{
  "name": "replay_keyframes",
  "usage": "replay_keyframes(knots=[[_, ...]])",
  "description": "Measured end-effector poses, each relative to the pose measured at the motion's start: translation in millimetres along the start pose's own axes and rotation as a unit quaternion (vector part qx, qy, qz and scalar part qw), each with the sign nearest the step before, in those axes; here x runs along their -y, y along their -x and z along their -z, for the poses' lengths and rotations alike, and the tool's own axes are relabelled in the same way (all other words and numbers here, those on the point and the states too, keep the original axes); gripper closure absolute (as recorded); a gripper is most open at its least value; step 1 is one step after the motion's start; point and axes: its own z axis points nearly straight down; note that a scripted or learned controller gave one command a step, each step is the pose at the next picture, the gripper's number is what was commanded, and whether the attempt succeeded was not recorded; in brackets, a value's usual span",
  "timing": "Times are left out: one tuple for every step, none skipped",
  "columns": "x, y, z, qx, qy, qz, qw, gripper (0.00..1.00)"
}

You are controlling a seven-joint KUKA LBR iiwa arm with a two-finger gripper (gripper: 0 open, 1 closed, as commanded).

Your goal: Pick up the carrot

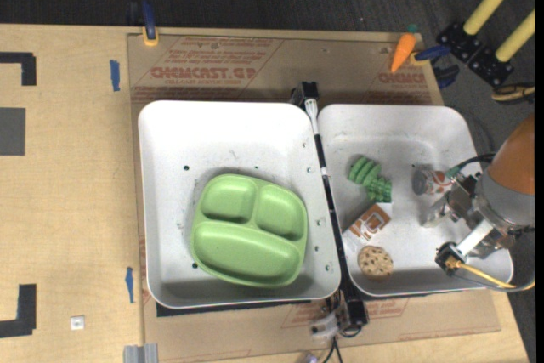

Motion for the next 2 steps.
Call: replay_keyframes(knots=[[-15,9,1,-0.007,-0.013,0.212,0.9771,0.0],[58,-45,1,0.0,0.005,0.054,0.9986,0.0]])
